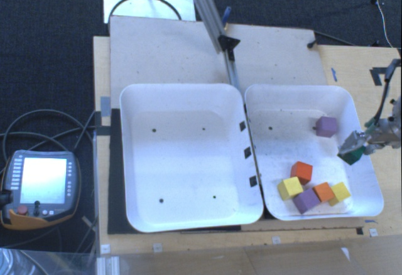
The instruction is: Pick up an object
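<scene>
Six cubes lie in the right bin [295, 89], and I'm working at its edge. My pincer [353, 147] hangs at the bin's three o'clock, just over the right rim, reaching in from the right side. Whether it is spread or pressed together, I cannot tell from up here. A dark green lump [349, 157] sits right at its tip, on the seven o'clock side. It is too small and dim for me to say whether I grip it or merely touch it.

Now the cubes. One pale purple cube [326, 126] stands alone at one o'clock in the bin, near my pincer but apart from it. The other five crowd together at six o'clock. The red-orange cube [301, 171] tops the cluster at twelve. The yellow cube [290, 188] is just beside it at seven o'clock. The darker purple cube [306, 199] sits lowest, touching the yellow one. At its two o'clock is a small orange cube [324, 191]. A second yellow cube [340, 192] presses against that one's three o'clock side.

The left bin [182, 88] lies at nine o'clock from all this, wall to wall with the right one. Well beyond it, off the bench's nine o'clock edge, the teach pendant [41, 189] glows.
</scene>
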You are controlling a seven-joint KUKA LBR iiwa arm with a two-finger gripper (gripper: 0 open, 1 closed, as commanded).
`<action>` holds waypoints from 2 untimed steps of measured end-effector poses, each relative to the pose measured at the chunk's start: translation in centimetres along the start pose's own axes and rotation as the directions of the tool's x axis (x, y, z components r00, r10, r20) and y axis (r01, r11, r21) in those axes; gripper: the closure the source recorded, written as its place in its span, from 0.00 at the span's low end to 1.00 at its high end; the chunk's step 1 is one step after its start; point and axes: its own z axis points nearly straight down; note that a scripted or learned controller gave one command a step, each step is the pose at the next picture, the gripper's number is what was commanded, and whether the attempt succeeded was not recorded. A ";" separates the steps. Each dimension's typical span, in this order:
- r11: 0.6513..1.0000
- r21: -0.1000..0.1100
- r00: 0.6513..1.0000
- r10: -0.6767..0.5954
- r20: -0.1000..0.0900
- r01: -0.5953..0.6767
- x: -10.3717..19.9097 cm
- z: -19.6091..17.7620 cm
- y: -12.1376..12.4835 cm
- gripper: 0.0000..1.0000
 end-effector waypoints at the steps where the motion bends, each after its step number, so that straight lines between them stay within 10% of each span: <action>1: 1.000 0.005 1.000 0.001 -0.002 -0.001 0.0 -1.9 0.1 1.00; 2: 1.000 0.005 1.000 -0.005 -0.004 0.005 5.2 -2.6 1.3 1.00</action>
